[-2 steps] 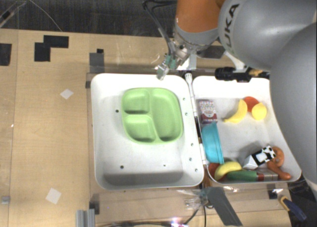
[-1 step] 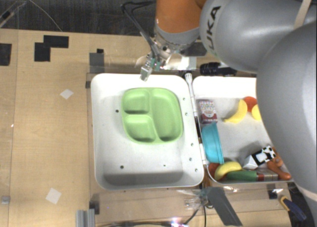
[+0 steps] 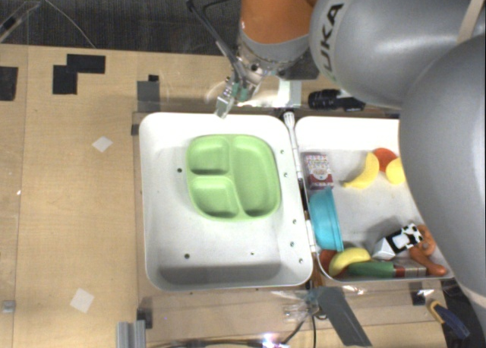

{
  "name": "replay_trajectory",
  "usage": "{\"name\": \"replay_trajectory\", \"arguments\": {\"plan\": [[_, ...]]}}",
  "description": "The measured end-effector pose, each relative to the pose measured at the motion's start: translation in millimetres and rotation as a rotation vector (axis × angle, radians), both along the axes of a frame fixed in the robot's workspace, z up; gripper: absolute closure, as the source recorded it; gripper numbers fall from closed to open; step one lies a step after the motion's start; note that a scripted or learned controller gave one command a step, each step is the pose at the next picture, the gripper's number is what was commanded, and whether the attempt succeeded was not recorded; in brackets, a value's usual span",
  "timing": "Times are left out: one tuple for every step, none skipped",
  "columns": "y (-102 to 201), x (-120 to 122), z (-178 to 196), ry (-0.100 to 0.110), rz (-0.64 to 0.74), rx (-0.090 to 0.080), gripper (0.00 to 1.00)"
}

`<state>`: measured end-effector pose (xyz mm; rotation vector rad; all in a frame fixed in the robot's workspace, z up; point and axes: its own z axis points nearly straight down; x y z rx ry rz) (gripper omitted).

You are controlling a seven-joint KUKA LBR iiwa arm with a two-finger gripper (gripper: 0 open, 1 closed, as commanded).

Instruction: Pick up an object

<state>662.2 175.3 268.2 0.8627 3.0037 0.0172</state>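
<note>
At the 12 o'clock edge of the left bin (image 3: 156, 210), the gripper (image 3: 228, 99) hangs just above the bin's far rim, reaching down from the orange-banded wrist of the arm (image 3: 395, 35), which enters from 3 o'clock and covers the upper right of the camera view. Whether the fingers are spread or pressed together cannot be told from this angle; nothing is visible between them. Inside the left bin, a green divided tray (image 3: 231, 177) with three compartments lies flat, slightly toward 1 o'clock of the bin's centre. The right bin (image 3: 357, 210) adjoins the left bin at 3 o'clock. It holds, at its 12 o'clock end, a small printed packet (image 3: 317, 170); at 1 o'clock of that bin, a yellow banana-shaped item (image 3: 364, 173) touching an orange-red round item (image 3: 386, 158). A blue container (image 3: 325, 217) lies against the bin's 9 o'clock wall. At the 6 o'clock end lie a second yellow banana-shaped item (image 3: 348, 260), a green-and-red elongated item (image 3: 376, 269), and a black-and-white item (image 3: 399, 242), all close together.
</note>
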Motion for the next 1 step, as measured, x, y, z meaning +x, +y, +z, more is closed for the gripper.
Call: {"name": "replay_trajectory", "arguments": {"plan": [[24.6,-11.1,9.8,0.009,0.096,-0.004,1.00]]}}
